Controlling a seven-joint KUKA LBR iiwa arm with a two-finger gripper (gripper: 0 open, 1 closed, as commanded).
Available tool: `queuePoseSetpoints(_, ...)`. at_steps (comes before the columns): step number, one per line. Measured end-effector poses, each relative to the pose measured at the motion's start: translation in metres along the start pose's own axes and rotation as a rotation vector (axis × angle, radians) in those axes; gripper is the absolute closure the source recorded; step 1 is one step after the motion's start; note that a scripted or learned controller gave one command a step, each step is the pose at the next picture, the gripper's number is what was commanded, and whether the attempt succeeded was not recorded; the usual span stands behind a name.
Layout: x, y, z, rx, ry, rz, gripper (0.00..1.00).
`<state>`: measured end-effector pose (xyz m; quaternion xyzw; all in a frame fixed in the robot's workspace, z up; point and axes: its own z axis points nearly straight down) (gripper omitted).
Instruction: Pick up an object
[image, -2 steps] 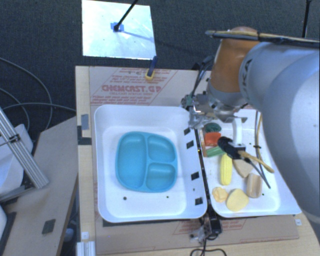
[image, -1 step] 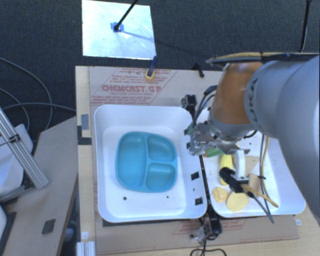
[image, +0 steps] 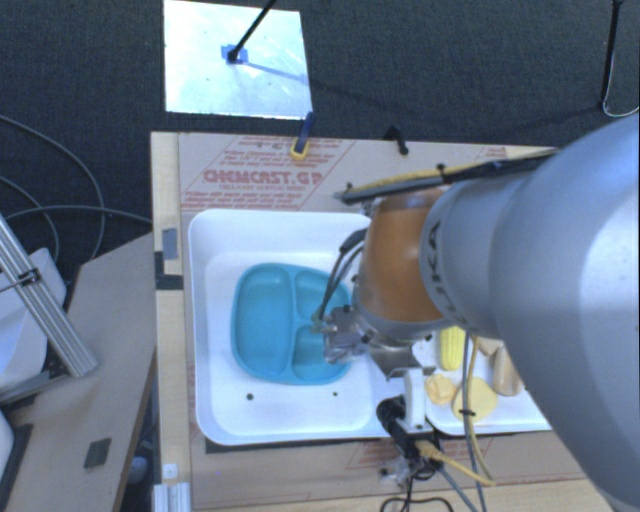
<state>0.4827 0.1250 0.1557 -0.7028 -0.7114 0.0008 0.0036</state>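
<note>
A dark carpeted floor (image: 80, 90) surrounds the bench, with black cables looping across it at the left and a shiny square sheet (image: 237, 60) lying at the top. At the far left stands a slanted metal rail (image: 40, 300). The bench top is covered by brown cardboard (image: 270, 170) with red printing. On it sit two shallow white bins: the left bin (image: 215, 300) holds one light-blue divided plate (image: 275, 320), and the right bin (image: 500, 425) holds a few yellow and tan objects (image: 468, 392), partly hidden, so their count cannot be told. The grey arm (image: 540, 270) with its orange band (image: 400, 260) reaches in from the right, and the gripper (image: 338, 338) is down over the plate's right edge. Whether its fingers are apart or together cannot be told.
</note>
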Motion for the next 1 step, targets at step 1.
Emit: queuePoseSetpoints(1,0.0217,0.1111,-0.0003,-0.016,-0.003,0.005,1.00)
